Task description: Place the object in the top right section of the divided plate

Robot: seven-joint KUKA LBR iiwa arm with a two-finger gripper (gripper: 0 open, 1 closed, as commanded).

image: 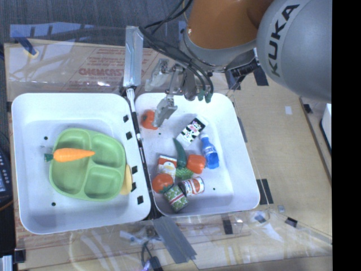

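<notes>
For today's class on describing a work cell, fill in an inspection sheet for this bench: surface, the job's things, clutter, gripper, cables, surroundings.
Surface: two white bins side by side, left bin and right bin, on a bench covered in clear plastic sheet.
Job's things: green divided plate in the left bin; a carrot lies across its upper part.
Clutter: right bin holds a blue bottle, a black-and-white carton, a small can, an orange piece and other toy foods bunched near its lower middle.
Gripper: gripper hangs over the right bin's upper left, beside the orange piece.
Cables: black cables loop at the wrist.
Surroundings: tape strips on the bench.
</notes>
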